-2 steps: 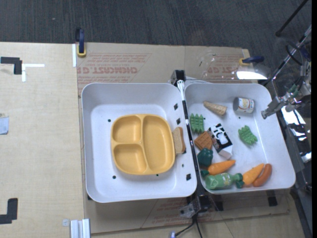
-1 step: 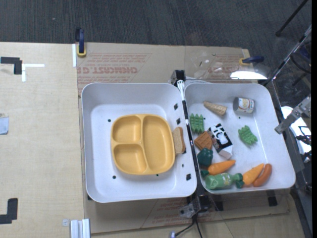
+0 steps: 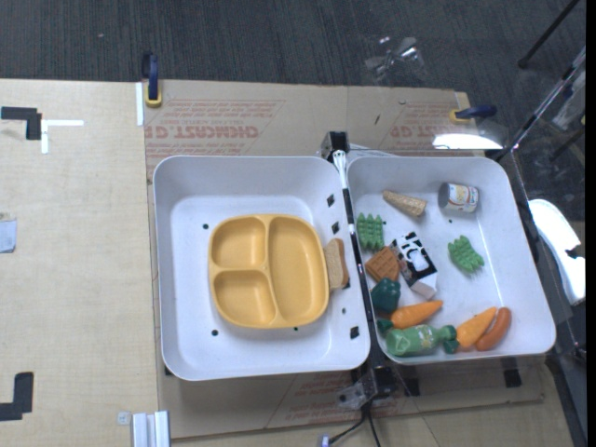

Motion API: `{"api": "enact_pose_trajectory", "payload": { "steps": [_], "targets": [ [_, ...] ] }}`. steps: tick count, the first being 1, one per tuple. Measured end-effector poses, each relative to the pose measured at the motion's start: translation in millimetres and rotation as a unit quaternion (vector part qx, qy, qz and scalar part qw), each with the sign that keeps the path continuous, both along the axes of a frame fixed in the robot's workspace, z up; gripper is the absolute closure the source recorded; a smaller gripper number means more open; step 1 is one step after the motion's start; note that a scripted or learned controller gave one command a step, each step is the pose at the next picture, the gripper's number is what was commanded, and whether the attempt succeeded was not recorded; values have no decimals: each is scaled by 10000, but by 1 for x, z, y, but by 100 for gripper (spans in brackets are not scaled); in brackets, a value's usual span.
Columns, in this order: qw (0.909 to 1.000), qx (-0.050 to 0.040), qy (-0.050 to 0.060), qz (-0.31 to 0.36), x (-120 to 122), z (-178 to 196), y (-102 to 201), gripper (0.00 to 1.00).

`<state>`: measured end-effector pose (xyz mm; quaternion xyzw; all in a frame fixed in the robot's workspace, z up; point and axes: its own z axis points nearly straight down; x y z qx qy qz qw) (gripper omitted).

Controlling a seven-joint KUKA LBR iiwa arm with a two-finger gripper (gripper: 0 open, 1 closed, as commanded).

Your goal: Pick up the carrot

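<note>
The carrot (image 3: pixel 416 314) is found in the right bin (image 3: pixel 521 250), in its lower left part, near the wall shared with the left bin (image 3: pixel 177 250). Its long axis is laid almost left to right, the right end raised slightly toward the far side. It is hemmed by a dark green piece (image 3: pixel 386 295) at its left end, a green vegetable (image 3: pixel 415 341) just below, and an orange piece (image 3: pixel 476 327) with a sausage (image 3: pixel 500 324) to the right. A yellow plate (image 3: pixel 268 270) is seen in the left bin.

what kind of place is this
Likely a robotics lab bench: two white bins clamped onto cardboard, a yellow divided plate and toy food like a carrot.
</note>
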<state>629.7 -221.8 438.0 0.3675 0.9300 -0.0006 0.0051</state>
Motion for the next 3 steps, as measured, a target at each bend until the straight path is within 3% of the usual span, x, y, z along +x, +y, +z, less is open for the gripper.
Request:
{"api": "enact_pose_trajectory", "payload": {
  "steps": [1, 2, 3],
  "targets": [
    [9660, -2, 31, 2585, -98, -68, -1, 0],
    [8959, -11, 29, 4443, -135, -137, 0, 0],
    [8939, -29, 9, 4483, -97, -37, 0, 0]
  ]
}}
